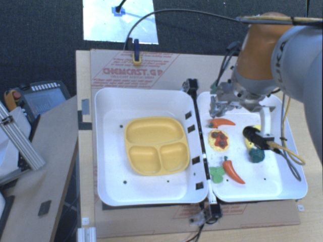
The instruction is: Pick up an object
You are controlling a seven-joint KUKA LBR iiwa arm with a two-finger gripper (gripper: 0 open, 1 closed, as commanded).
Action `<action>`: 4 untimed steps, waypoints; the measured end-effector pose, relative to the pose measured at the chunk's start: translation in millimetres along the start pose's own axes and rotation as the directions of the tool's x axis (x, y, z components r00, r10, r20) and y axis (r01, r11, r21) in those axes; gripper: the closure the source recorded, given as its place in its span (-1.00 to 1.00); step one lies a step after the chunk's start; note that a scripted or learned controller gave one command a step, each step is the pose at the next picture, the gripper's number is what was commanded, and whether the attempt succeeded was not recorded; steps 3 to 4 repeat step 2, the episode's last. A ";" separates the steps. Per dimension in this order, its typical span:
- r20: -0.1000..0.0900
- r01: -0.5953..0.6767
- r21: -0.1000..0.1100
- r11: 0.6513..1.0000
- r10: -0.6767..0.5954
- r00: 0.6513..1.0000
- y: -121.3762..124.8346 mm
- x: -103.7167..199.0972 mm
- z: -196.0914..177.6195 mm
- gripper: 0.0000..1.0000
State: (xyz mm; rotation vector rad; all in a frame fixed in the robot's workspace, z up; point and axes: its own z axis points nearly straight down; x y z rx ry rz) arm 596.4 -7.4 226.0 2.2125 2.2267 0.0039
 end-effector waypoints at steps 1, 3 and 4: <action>-0.001 0.003 0.001 1.000 -0.003 1.000 21.7 49.9 9.0 1.00; -0.002 0.002 -0.001 1.000 -0.002 1.000 37.3 102.4 -5.3 1.00; -0.002 0.002 -0.001 1.000 -0.002 1.000 37.3 102.4 -5.3 1.00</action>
